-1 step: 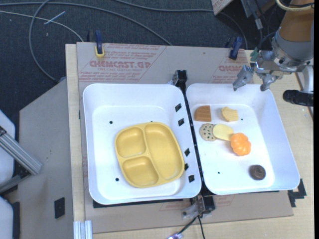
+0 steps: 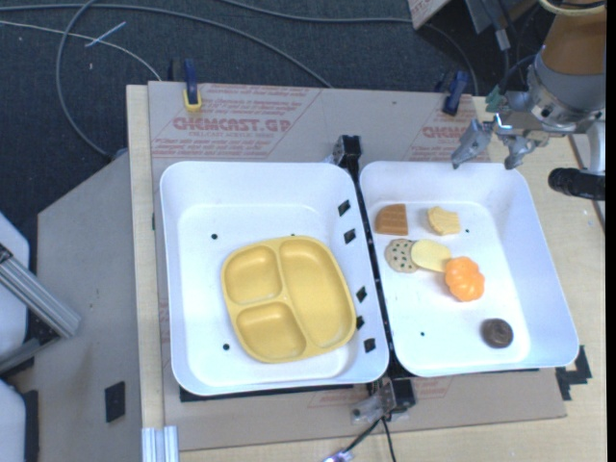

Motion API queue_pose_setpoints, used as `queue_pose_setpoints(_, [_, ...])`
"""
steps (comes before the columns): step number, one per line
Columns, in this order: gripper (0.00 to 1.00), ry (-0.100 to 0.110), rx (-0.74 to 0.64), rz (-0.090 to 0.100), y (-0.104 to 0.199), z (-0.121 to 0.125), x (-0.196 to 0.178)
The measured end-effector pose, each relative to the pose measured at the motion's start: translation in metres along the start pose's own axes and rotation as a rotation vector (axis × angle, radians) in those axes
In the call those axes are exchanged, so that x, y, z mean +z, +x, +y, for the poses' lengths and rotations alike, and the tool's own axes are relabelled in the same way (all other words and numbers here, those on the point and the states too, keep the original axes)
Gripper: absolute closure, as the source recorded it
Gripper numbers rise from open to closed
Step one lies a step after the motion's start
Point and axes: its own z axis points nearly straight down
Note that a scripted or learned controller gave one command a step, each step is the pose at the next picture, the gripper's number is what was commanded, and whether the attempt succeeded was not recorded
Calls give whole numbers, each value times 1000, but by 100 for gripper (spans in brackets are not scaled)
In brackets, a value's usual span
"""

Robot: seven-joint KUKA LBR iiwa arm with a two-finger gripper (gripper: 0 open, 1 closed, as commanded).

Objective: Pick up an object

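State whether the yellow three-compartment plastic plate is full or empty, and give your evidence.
Empty. The yellow three-compartment plastic plate in the left white bin shows bare yellow floor in all three compartments; nothing rests in them.

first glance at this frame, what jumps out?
The yellow divided plate jumps out first, lying in the left bin and taking up much of its floor. Next comes the cluster of small food pieces in the right bin, above all the bright orange piece near its middle, with a dark round piece lying apart toward the near edge. The claw hangs open over that bin's far rim.
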Motion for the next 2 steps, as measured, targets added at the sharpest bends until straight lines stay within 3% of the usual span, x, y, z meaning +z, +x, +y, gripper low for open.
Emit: queue_pose_setpoints(2, [0,5,0,1,4,6,101])
